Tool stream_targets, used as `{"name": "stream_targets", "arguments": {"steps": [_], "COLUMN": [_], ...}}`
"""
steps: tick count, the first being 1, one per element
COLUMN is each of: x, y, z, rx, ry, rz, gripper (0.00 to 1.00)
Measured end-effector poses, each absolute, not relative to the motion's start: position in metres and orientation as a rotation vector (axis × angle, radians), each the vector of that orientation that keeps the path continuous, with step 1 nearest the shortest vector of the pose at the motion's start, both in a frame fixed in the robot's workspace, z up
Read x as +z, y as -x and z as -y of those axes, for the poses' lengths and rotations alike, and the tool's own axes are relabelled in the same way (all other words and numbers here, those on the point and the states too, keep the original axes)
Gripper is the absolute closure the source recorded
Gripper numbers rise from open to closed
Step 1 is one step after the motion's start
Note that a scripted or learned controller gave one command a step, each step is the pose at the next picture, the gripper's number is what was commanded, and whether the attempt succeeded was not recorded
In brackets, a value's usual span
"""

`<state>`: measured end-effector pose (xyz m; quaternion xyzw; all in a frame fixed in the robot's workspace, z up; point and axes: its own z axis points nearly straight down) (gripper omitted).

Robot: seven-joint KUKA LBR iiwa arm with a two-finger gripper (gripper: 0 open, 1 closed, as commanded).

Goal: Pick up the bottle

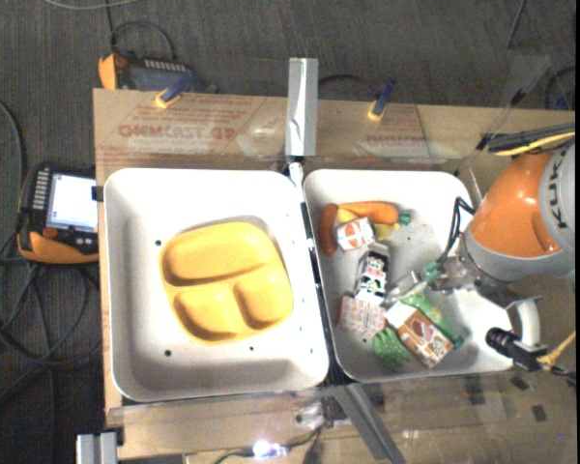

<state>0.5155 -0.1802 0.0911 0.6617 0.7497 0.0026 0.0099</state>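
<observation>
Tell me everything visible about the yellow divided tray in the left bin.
The yellow three-compartment plastic tray lies flat in the middle of the left white bin, turned slightly askew. It has one long compartment along the top and two smaller ones below, with rounded corners and a glossy look. It touches only the bin floor.

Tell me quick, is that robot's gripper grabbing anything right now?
Gripper: down in the right shallow white bin among the small cartons; whether it is open, closed or gripping something cannot be told from this view.
</observation>
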Motion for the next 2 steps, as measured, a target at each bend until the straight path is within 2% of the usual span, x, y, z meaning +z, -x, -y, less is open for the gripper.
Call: {"name": "stream_targets", "arguments": {"steps": [1,2], "x": [0.100,0.262], "y": [-0.516,-0.543], "z": [0.180,0.091], "rx": [0.010,-0.002], "ry": [-2.066,-2.029], "rz": [-2.339,-2.397], "gripper": [1.00,1.00]}}
